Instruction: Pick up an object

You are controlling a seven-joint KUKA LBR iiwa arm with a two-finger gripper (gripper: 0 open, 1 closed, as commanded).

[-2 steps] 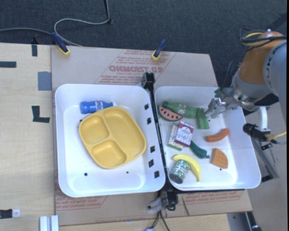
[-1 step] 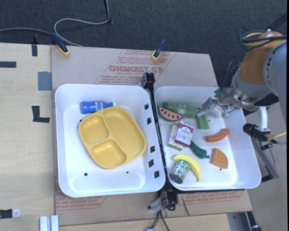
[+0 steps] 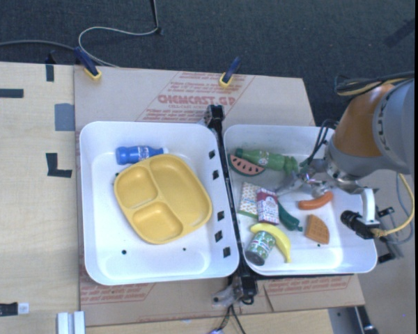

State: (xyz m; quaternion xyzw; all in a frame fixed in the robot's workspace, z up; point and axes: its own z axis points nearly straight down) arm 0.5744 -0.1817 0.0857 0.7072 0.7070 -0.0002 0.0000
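- Nearest the viewer, at the bottom edge, the worktop point(image 3: 28, 207) shows pale wood with a brown cardboard sheet point(image 3: 188, 96) under two shallow white bins set side by side.
- The right bin point(image 3: 334, 263) holds a clutter of small toy foods. Closest to its near rim lie a small green can point(image 3: 262, 246) and, touching it, a yellow banana point(image 3: 277, 239); an orange wedge-shaped piece point(image 3: 317, 229) lies a little to the right.
- Further in sit a small red and white packet point(image 3: 267, 206), a checked card point(image 3: 249, 197), a dark green pepper-like piece point(image 3: 288, 216) and an orange sausage point(image 3: 315, 202).
- The pincer point(image 3: 303, 179) hangs low just above the sausage, near the middle of this bin. Whether it is spread or pressed together cannot be told; nothing is seen between its tips.
- The sausage looks the likeliest thing to take: probably light, stiff plastic, smooth and apt to roll. A grip across its narrow middle would suit best.
- At the bin's far side lie a watermelon slice point(image 3: 246, 163) and a green vegetable point(image 3: 272, 160).
- The left bin point(image 3: 97, 256) holds a yellow divided plate point(image 3: 161, 197), with a blue bottle point(image 3: 138, 154) on its side just beyond it.
- The grey arm point(image 3: 366, 134) with its orange band reaches in from the right.
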